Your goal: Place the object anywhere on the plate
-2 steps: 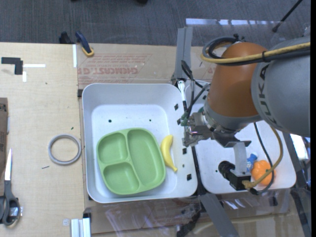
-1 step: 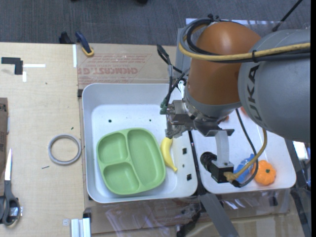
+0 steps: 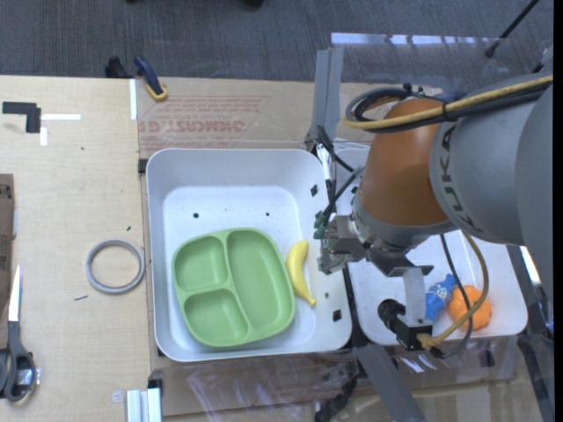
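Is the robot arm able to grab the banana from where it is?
Probably yes. The banana lies uncovered in the left bin, beside the green plate, and the gripper hangs just to its right.

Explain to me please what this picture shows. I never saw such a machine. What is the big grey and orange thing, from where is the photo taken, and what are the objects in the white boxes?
The big grey and orange thing is a robot arm. It reaches in from the right. The single camera sits above the bench and looks down at a slant.

Two shallow white bins stand side by side. In the left bin lies a green plate with three compartments, and a yellow banana lies beside the plate's right edge, on the bin floor. In the right bin, partly behind the arm, are an orange object and a blue one.

The arm's gripper hovers near the banana. Nothing visible is held.
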Available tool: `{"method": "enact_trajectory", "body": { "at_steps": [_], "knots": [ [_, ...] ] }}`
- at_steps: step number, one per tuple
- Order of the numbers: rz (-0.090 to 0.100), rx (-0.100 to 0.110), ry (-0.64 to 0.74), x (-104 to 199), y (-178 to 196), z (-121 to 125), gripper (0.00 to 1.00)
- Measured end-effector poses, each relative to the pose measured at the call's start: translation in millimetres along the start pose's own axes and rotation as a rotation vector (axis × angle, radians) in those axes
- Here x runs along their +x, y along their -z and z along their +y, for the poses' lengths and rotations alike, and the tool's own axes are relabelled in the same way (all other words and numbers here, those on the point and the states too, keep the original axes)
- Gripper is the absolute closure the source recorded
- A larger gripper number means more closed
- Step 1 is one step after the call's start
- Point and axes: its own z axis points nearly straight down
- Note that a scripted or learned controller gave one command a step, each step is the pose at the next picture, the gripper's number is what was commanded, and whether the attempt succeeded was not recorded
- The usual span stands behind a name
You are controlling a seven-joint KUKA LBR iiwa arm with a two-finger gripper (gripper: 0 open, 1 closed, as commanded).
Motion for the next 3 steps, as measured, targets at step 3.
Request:
{"method": "enact_trajectory", "body": {
  "at_steps": [3],
  "knots": [
    [0.000,0.000,0.000,17.9,-13.5,0.1,1.00]
  ]
}}
